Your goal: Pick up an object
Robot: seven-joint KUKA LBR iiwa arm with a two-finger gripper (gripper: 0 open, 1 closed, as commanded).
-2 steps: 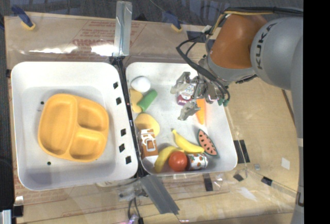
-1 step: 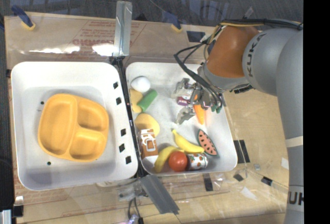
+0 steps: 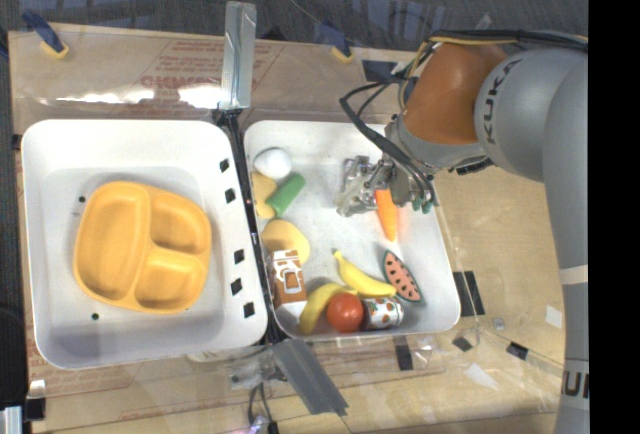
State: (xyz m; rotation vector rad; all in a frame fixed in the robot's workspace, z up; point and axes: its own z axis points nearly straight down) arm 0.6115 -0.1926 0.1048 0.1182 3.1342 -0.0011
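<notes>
1. Gripper [image 3: 358, 184] sits low in the right bin [image 3: 436, 240], upper middle area, hanging off the grey arm [image 3: 530, 102] that comes in from the right. I can't tell its state; it's a metallic blur at this angle.
2. Closest candidate: the carrot [image 3: 386, 213], just beside the gripper on its right, lying on the bin floor, tip toward the near wall. I see nothing lifted clear.
3. Other pickables in the same bin: white egg [image 3: 272, 162] and green cylinder [image 3: 287, 193] on the left side, yellow pear-like piece [image 3: 284, 240] below them, small brown carton [image 3: 289, 279], two bananas [image 3: 362, 277], tomato [image 3: 344, 312], watermelon slice [image 3: 401, 277], small can [image 3: 384, 314] at the near wall.
4. Left bin [image 3: 40, 222] holds the yellow divided plate [image 3: 140, 244], well apart from the arm.
5. Progress, my read: approach done, descent looks done or nearly so. Grasp not confirmed. Lift not yet done.
6. Left to do: close on something, most likely the carrot, then raise it clear of the bin.
7. Risk: the gripper looks offset to the carrot's left, so it may close on air.
</notes>
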